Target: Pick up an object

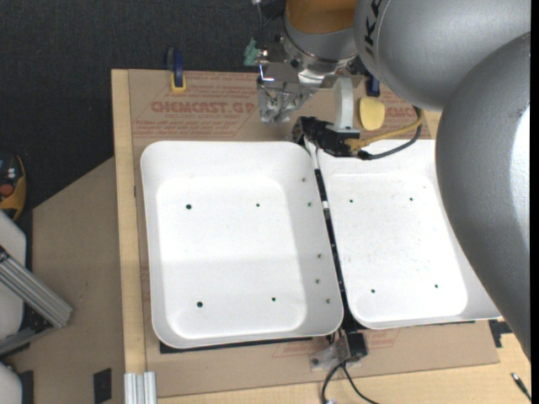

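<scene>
My gripper point(274, 108) hangs over the brown board just behind the back right corner of the left bin point(156, 225). It is small and partly masked by the wrist above it. The left bin shows a white floor with a few small dark dots, and so does the right bin point(450, 305). A pale yellow rounded thing point(370, 113) sits beside the wrist near the right bin's back edge; I cannot tell what it is or whether it lies loose.
The large grey arm point(480, 99) covers the upper right and overhangs part of the right bin. A blue and yellow clamp point(177, 70) grips the board's back edge. A cable and a connector point(349, 348) lie at the front between the bins.
</scene>
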